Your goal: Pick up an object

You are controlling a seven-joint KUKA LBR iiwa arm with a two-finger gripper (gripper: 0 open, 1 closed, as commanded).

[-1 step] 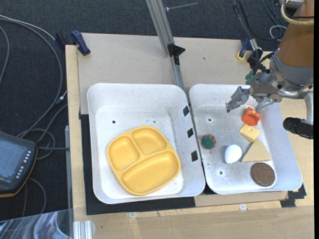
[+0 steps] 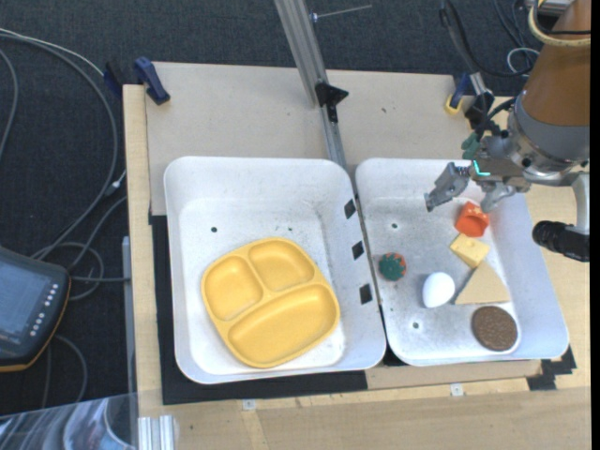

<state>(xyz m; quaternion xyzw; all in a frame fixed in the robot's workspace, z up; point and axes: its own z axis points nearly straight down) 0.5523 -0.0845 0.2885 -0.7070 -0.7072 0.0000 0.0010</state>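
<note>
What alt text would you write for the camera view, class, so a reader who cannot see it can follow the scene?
A grey robot arm's hand hangs over the right white bin, near an orange block among a yellow wedge, white egg, small green-and-red ball and brown disc. The left white bin holds a yellow three-compartment plastic tray.

bench (image 2: 281, 111): light wood, blue clamps at back corners | left bin (image 2: 187, 195) and right bin (image 2: 544, 298) lie side by side on it
</note>
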